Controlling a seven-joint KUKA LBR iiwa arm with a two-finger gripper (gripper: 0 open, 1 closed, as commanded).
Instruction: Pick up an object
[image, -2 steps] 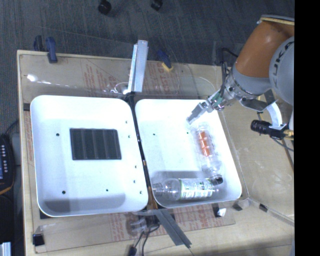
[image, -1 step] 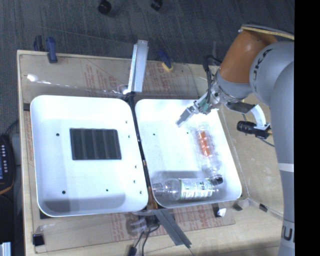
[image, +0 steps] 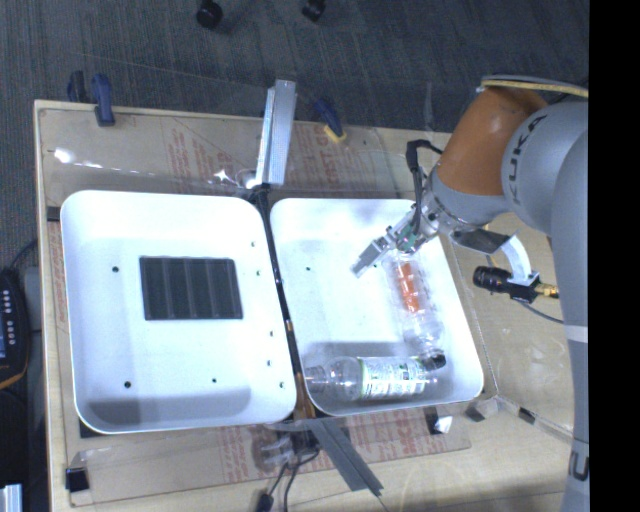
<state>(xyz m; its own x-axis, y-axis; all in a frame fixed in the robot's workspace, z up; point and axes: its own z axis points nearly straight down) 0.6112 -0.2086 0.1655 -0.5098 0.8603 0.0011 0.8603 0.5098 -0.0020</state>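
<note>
Gripper (image: 385, 248) over right bin (image: 330, 300), above orange-labelled bottle (image: 412, 295); finger state indeterminate. Second bottle (image: 370, 377) along bin's near wall.

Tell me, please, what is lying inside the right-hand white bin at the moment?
Two clear plastic bottles: one with an orange label along the right side, one with a green-printed label across the near wall. The gripper hangs over the first bottle's upper end, hiding that tip.
</note>
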